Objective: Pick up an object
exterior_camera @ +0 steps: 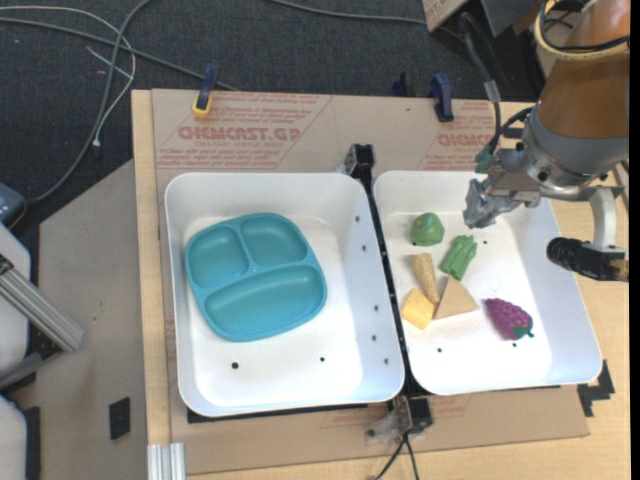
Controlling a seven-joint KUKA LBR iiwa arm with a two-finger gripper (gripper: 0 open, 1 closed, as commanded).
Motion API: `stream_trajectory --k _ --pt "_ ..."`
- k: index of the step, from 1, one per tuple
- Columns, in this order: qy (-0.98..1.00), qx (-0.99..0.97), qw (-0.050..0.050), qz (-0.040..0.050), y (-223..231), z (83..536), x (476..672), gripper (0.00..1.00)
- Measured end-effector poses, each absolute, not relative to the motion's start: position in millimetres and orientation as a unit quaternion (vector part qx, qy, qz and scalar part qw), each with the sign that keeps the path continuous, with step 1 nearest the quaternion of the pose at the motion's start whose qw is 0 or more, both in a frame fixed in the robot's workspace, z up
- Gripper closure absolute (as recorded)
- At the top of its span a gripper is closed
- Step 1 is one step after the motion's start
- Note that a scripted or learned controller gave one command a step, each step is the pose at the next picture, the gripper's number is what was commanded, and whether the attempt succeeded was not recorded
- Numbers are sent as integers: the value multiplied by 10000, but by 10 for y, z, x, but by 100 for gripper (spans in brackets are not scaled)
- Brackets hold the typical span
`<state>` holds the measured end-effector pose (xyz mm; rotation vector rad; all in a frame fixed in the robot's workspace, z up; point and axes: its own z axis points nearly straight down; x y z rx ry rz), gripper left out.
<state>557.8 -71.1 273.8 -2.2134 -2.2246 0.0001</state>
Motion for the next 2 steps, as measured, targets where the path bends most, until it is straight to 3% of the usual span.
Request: stream_trajectory --k 2 --pt "-7079 -7063 15 9 377 2485 5685 100"
